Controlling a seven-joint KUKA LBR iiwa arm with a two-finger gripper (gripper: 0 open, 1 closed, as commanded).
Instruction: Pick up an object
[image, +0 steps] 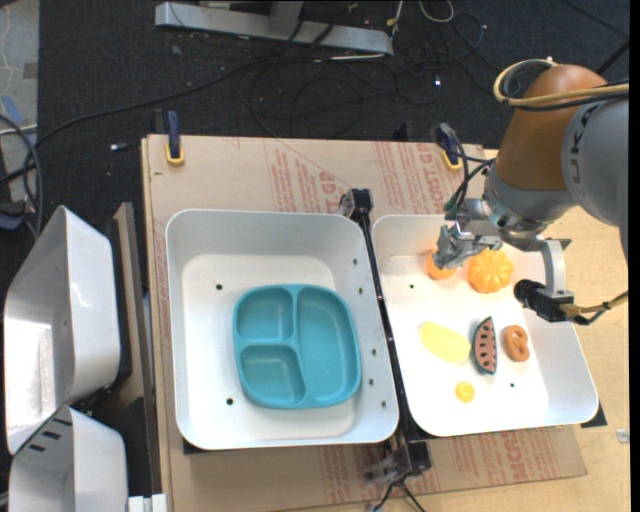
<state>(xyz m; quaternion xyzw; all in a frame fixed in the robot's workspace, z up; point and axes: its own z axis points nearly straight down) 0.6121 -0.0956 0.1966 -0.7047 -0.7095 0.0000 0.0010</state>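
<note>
My gripper (452, 247) is low in the back of the right bin (560, 400), its fingers down around a small orange piece (438, 267). An orange pumpkin-like toy (490, 271) sits just to its right. Further forward lie a pale yellow flat piece (444, 341), a watermelon slice (485, 346), a brown pretzel-like ring (516, 342) and a small yellow ball (465, 392). Whether the fingers grip the orange piece is unclear from above.
The left bin (190, 300) holds a teal divided plate (296, 346). A black divider clamp (360, 203) sits between the bins at the back. White containers (55, 310) stand off the bench to the left.
</note>
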